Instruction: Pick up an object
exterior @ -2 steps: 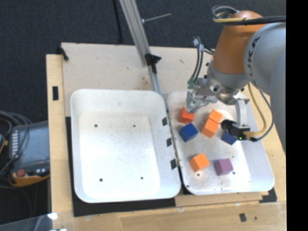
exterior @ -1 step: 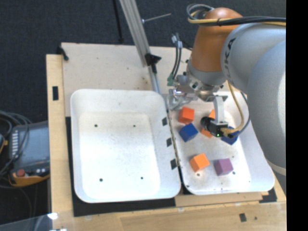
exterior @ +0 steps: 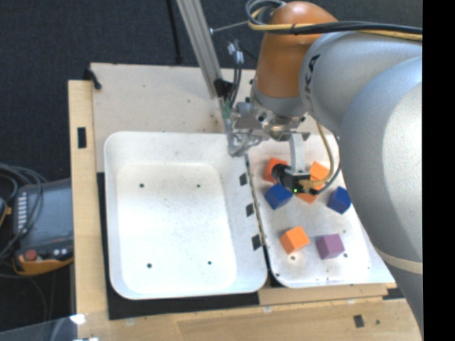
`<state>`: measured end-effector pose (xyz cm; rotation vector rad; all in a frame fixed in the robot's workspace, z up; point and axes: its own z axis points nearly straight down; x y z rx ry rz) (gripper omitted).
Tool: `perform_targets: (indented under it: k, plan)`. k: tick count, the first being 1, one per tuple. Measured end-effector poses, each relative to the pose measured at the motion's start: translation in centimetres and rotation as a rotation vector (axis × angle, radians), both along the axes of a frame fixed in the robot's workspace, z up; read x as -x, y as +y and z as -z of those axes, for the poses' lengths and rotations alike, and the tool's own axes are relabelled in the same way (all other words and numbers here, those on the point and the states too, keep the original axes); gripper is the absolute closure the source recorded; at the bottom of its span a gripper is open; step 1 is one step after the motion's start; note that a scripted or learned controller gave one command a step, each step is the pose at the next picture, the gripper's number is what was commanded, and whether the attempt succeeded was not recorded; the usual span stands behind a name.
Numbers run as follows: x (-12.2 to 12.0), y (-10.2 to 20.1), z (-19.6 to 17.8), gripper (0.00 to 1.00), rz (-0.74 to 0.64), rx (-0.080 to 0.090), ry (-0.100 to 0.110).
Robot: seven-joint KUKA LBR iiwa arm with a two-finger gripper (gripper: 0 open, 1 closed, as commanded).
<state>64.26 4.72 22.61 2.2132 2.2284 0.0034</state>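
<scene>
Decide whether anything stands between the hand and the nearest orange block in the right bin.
Nothing visible does. The hand hangs over the far end of the divide between bins; the orange block lies close by in the right bin, bare floor between them. A blue block crowds its near side.

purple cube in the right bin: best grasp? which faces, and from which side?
Straight down from above, pinching the purple cube across two opposite side faces. It sits flat on the floor of the right bin, touching nothing, with its top unobstructed. The orange cube is close on its left, so the near and far faces probably give more clearance.
</scene>
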Motion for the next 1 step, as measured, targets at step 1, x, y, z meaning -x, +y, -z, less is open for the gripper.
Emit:
perform_targets:
  k: [1]
  plan:
    - [-1.39, 4.85, -1.36, 1.00, -0.001, -0.001, -0.001]
